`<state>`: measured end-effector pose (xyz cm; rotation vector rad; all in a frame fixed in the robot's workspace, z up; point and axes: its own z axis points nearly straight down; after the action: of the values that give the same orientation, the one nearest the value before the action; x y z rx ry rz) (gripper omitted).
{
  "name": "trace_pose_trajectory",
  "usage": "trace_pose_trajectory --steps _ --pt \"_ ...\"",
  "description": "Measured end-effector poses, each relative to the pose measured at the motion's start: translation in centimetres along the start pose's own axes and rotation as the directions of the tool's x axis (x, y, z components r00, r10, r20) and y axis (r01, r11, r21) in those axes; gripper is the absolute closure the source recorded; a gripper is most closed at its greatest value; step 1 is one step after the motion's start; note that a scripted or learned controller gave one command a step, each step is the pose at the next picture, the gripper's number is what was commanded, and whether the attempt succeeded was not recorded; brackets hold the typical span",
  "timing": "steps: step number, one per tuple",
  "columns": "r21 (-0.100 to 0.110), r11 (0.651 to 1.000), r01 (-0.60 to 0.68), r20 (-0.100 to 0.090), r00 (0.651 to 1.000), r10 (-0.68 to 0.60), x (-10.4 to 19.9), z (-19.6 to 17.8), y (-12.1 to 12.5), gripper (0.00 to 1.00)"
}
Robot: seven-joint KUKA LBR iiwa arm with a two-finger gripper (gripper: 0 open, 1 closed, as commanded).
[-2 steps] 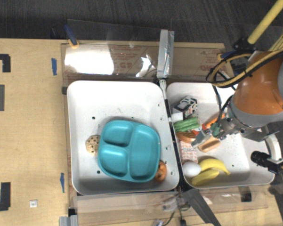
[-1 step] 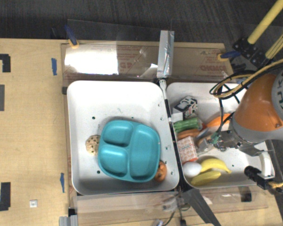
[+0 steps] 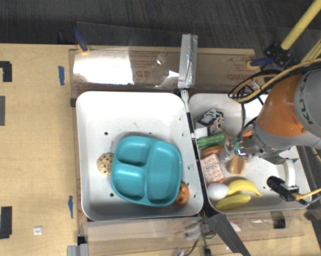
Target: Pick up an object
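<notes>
Claw (image 3: pixel 236 152): low in the right bin (image 3: pixel 288 199), its state hidden by the wrist, so cannot tell. Brown item (image 3: pixel 236 165): touching or directly beneath the claw, likeliest target; identity unclear. Red packet (image 3: pixel 211 169), carrot (image 3: pixel 210 152), green item (image 3: pixel 211 141): just left of claw. Banana (image 3: pixel 239 192), egg (image 3: pixel 217 191): nearer the camera. Long axes mostly run left-right. Arm (image 3: pixel 288 116) covers the bin's right part.
</notes>
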<state>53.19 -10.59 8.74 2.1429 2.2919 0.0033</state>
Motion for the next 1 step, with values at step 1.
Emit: trace_pose_trajectory --steps 1 --pt "-0.006 1.0 -0.002 0.002 1.0 0.002 -0.06 -1.04 0.16 1.0"
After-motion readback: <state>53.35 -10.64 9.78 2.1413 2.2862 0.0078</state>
